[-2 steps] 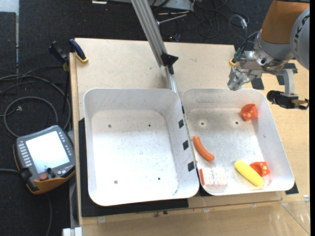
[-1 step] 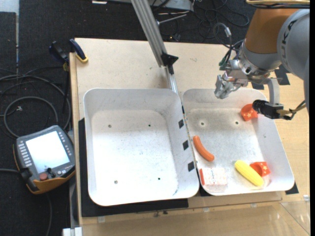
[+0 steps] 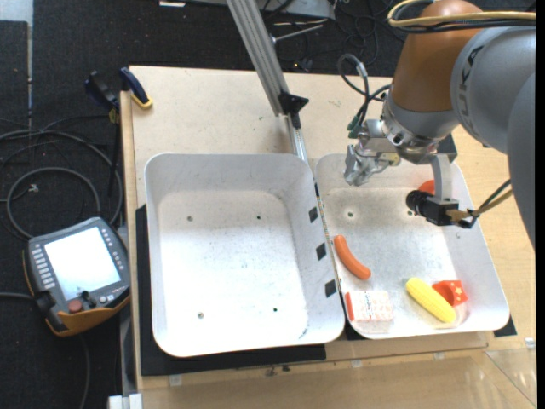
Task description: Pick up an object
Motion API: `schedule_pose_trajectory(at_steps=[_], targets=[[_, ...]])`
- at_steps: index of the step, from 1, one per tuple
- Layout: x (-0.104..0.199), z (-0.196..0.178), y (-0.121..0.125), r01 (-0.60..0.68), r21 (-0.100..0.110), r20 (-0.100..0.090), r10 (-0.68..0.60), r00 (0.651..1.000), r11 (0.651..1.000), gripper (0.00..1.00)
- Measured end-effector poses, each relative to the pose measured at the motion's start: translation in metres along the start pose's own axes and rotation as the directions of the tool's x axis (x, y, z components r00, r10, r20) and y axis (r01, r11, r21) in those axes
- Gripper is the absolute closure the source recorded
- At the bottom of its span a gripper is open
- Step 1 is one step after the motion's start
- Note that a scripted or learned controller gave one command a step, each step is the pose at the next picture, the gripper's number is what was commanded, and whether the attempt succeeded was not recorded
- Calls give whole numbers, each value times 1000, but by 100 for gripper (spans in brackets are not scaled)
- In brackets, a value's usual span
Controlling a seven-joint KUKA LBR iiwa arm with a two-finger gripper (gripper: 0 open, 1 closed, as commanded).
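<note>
The scene is viewed from one fixed camera set above the counter, tilted downward at a slant. Both white bins are taken in whole, with dark floor seen beyond the far and left edges. The arm is seen entering from the right, at middle distance.

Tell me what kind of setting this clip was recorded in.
Most likely a robotics lab: a wooden bench bears two white bins, a teach pendant lies on the dark floor amid loose cables, and the gripper hangs over toy food.
</note>
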State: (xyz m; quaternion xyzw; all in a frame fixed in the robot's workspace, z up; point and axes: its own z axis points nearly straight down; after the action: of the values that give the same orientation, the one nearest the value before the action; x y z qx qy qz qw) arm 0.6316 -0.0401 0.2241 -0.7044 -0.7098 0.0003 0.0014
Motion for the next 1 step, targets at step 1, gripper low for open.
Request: schedule_pose_trajectory(at_steps=[1], targets=[[48, -12, -25, 1, -1, -1, -1, 1000, 1000, 100]])
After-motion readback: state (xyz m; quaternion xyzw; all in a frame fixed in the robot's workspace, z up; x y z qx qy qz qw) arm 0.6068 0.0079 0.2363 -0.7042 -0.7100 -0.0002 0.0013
